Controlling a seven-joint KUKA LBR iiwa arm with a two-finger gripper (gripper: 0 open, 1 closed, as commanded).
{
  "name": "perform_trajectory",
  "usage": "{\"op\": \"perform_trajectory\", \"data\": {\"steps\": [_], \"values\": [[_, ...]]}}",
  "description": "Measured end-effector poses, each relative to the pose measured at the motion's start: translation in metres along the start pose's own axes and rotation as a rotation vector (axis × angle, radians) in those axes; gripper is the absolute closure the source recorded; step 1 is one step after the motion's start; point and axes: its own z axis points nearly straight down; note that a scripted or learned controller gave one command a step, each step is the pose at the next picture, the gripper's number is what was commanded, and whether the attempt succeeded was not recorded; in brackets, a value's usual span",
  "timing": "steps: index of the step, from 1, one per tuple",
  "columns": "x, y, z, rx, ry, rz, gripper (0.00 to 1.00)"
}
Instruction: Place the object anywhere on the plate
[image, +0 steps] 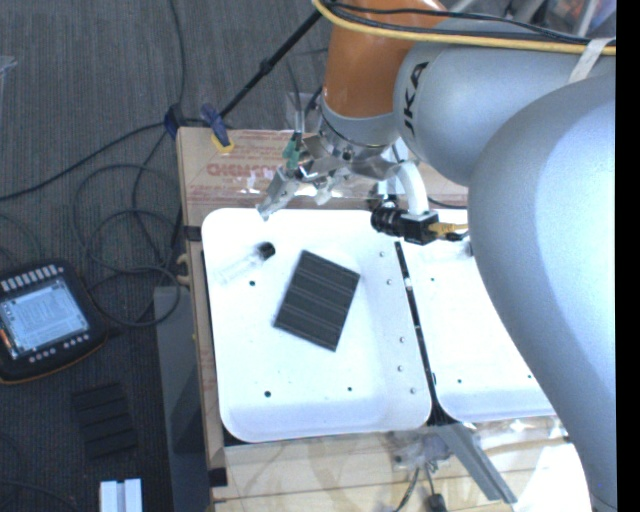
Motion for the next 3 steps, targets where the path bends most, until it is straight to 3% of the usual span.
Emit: {"op": "perform_trajectory", "data": {"steps": [1,2,3], "values": [[0.050,0.019,0.034,0.004,-0.001,-0.052,0.00],[0.103,0.039,0.090,0.004,-0.002,0.345,0.00],[0.124,0.019,0.059,0.002,0.000,-0.137,0.00]]}}
